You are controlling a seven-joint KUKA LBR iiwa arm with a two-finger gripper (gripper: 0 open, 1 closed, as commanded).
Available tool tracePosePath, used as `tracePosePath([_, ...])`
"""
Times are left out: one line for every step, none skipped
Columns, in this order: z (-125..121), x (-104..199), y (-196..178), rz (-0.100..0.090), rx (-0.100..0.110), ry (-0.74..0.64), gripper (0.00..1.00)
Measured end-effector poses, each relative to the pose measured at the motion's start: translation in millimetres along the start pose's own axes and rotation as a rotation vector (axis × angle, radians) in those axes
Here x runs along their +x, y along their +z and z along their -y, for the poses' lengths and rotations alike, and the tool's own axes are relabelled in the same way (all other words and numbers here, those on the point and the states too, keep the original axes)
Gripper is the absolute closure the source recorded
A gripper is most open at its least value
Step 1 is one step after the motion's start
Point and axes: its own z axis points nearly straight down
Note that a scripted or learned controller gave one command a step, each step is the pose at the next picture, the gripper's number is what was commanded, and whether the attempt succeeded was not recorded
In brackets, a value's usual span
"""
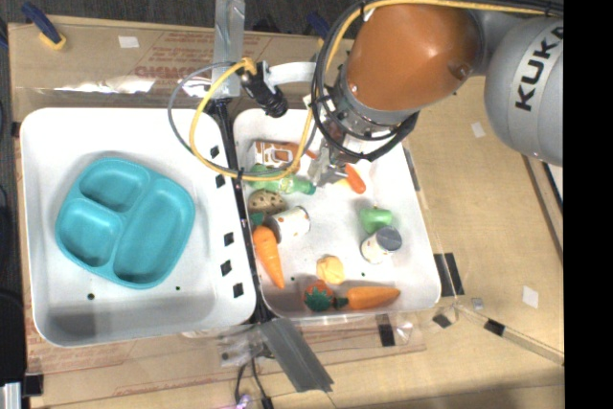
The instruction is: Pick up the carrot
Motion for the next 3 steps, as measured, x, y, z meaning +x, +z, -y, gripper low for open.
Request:
tracePosePath([16.2, -91.0, 11.2, 0.012, -0.013, -0.018, 1.0])
tracePosePath([-32.8, -50.2, -118.3, -0.002, -0.011, 0.001, 1.0])
tracePosePath([-44.5, 39.2, -64.2, 0.013, -0.007, -0.039, 1.0])
